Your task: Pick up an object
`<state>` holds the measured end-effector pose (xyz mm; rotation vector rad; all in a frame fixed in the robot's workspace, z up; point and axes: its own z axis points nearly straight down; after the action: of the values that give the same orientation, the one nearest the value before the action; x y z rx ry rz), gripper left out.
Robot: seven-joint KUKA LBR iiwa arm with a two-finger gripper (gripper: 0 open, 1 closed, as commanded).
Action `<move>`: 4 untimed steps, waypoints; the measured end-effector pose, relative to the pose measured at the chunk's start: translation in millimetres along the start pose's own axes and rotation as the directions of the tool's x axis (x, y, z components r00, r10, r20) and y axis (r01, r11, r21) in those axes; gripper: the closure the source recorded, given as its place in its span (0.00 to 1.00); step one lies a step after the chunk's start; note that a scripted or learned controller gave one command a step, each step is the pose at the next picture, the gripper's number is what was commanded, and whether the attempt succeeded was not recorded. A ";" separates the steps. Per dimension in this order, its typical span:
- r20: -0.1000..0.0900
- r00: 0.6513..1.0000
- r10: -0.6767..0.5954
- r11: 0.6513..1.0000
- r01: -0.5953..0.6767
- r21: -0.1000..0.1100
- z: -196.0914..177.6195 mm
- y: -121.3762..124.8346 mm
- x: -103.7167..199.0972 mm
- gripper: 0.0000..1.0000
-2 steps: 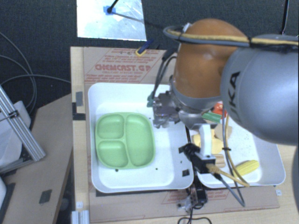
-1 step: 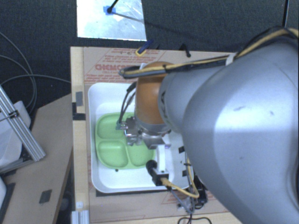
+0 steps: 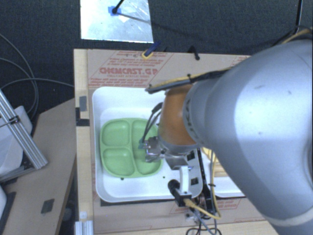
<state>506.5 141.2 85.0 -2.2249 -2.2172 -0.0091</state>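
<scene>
Grey metal fills the right of the view: the broad, smooth body of the robot arm (image 3: 264, 131) reaches in from that side and narrows to an orange band (image 3: 173, 119) above the wrist. Below the band, the wrist hardware and its bundle of black and yellow cables hang over the near rim of the left bin. The gripper (image 3: 148, 152) sits low over the right edge of the tray, its tip hidden against the tray's surface, so whether the pincer is released or clenched cannot be told from here.

The pale green plastic tray with divided compartments (image 3: 117, 146) lies flat on the floor of the shallow white left bin (image 3: 110, 102), toward that bin's left and middle. Two rounded compartments show clearly on its left side, one above the other; the right compartments are partly covered by the wrist. The gripper touches or nearly touches the tray's right portion; which one cannot be told.

A sliver of the second white bin (image 3: 227, 190) shows to the right, under the arm.

Beyond the bins lies a brown cardboard sheet with red printed lettering (image 3: 127, 67), and farther back a shiny square metal plate (image 3: 115, 13) rests on dark carpet.
</scene>
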 end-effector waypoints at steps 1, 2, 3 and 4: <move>-0.001 1.000 -0.009 1.000 0.009 -0.018 -353.7 52.8 -1.4 1.00; 0.003 1.000 -0.015 1.000 0.015 0.008 -278.1 53.6 79.0 1.00; -0.005 1.000 -0.010 1.000 0.010 -0.015 -460.4 7.4 65.7 1.00; 0.004 1.000 0.002 1.000 -0.002 0.000 -450.1 31.8 -5.6 1.00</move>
<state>536.5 133.5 535.2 -2.2299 -2.2170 -0.0047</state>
